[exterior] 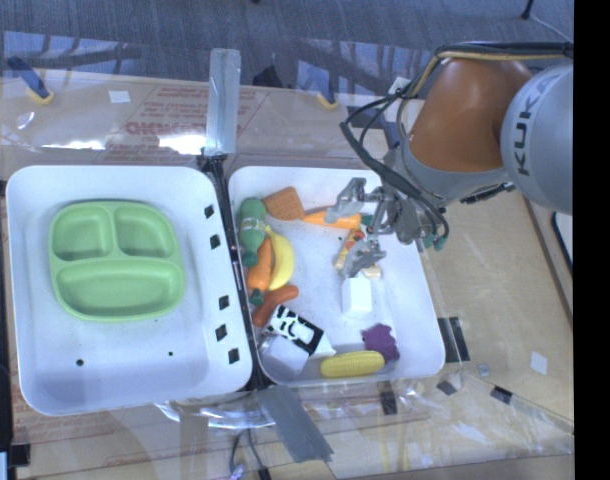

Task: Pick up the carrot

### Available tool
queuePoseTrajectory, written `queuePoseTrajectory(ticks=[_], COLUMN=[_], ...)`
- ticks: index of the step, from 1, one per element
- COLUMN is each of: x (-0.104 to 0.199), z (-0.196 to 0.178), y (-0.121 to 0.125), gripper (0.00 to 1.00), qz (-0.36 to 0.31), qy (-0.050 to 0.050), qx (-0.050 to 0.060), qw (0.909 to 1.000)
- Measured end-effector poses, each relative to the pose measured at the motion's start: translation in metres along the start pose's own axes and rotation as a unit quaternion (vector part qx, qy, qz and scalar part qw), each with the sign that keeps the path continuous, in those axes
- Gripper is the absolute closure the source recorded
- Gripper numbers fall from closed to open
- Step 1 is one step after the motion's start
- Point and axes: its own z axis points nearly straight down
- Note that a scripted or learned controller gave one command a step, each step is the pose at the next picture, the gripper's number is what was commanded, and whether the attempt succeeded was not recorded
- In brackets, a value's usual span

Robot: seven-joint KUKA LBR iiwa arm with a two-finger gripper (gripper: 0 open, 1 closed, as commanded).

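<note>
Orange carrot [345, 220] lies at jaws near bin's [425, 268] right wall.

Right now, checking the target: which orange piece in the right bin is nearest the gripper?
The carrot by the gripper, not the ones along the bin's left wall.

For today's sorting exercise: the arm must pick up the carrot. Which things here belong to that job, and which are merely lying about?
Belongs to the job:
carrot
gripper

Lying about:
green tray
banana
corn cob
purple toy
white block
</note>
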Motion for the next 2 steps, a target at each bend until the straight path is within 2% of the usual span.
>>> queuePoseTrajectory(ticks=[1,2], x=[-0.031,-0.052], z=[0.057,0.125], y=[-0.053,-0.056], gripper=[0.00,0.00], qz=[-0.103,-0.161], qy=[0.000,0.002], qx=[-0.001,-0.002], qw=[0.9947,0.9869])
